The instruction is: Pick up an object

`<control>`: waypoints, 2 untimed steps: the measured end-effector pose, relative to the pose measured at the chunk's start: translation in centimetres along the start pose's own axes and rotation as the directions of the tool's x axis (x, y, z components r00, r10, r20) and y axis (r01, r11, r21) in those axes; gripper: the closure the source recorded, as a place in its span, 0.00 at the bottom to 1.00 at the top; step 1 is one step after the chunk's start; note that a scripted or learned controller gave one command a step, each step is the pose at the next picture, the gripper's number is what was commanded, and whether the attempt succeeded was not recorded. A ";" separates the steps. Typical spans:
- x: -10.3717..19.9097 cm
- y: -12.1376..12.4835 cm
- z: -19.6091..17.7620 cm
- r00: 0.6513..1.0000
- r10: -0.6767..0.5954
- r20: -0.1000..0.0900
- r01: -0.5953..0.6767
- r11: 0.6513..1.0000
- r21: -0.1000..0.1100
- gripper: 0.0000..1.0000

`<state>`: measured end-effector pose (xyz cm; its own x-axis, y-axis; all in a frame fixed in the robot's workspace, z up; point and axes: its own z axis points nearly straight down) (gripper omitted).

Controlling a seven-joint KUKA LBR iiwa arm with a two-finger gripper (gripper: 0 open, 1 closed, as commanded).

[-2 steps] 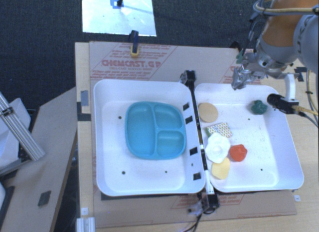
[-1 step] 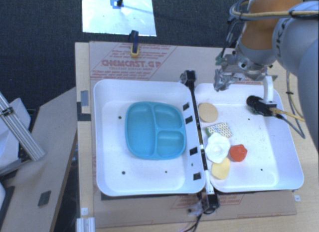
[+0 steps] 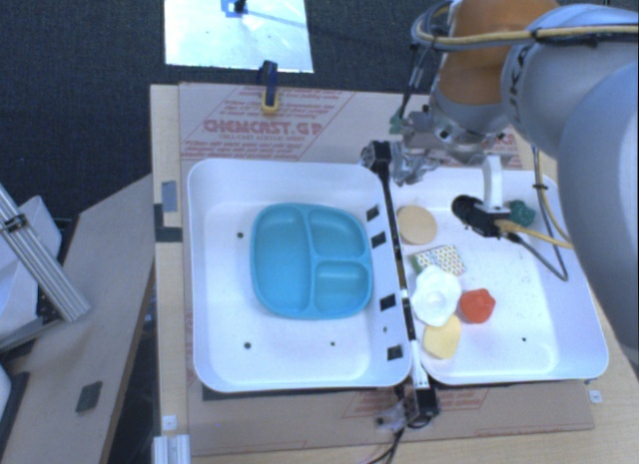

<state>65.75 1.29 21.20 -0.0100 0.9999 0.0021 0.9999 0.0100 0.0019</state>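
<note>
Yellow piece (image 3: 442, 337) nr front; pincer (image 3: 407, 165) above right bin (image 3: 559, 352).

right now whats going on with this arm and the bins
The arm reaches in over the right bin, its pincer near that bin's far left corner, holding nothing visible. Small items lie in that bin: a tan disc, a white piece, a red piece and a yellow piece. The left bin holds a blue tray.
</note>
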 end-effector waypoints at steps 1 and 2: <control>4.8 -0.2 0.0 1.000 0.001 0.000 -0.001 1.000 -0.001 1.00; 9.6 0.4 -2.2 1.000 0.001 0.000 -0.001 1.000 -0.002 1.00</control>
<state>66.00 10.87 23.43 -0.0092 1.0000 0.0024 0.9999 0.0092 0.0040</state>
